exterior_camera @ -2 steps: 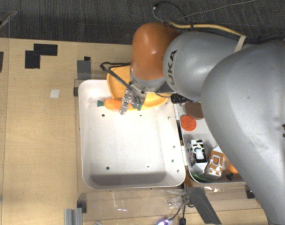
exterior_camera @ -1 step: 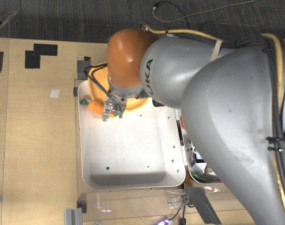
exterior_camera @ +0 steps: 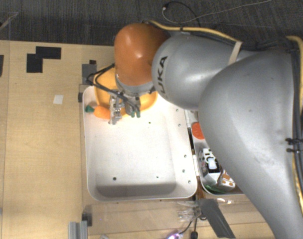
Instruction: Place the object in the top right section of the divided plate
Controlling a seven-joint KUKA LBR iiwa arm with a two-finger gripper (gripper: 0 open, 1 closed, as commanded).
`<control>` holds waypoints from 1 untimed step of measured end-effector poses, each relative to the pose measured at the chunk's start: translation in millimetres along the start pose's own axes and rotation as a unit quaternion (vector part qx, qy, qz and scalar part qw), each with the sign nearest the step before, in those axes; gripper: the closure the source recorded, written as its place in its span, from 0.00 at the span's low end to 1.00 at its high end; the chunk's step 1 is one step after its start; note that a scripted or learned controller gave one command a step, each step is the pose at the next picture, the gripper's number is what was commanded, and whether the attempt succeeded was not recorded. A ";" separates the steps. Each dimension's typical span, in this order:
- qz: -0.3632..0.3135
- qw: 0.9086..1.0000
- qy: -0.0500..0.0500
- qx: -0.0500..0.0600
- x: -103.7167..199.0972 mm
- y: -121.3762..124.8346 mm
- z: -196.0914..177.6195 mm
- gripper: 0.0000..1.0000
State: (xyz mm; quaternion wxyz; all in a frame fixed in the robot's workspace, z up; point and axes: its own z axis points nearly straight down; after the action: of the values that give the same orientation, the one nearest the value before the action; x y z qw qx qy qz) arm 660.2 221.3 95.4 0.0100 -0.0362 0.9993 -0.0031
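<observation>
A yellow-orange plate lies at the far end of the left bin, and the arm's orange band covers most of it. An orange carrot-like object with a green end rests against the plate's near-left rim, in the bin's far left corner. My gripper hangs just right of that object, at the plate's near edge. Its two fingers point down and stand apart, with white bin floor showing between them. The plate's sections are hidden by the arm.
The grey arm covers most of the right bin. A red-orange item, a white and black item and a colourful item show along that bin's left side. Wooden bench lies to the left.
</observation>
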 end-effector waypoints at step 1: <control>-0.008 1.000 0.005 -0.005 5.1 13.1 1.7 0.00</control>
State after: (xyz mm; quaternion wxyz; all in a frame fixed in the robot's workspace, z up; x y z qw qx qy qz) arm 654.2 234.0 93.5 0.0052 -0.0438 0.9990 0.0021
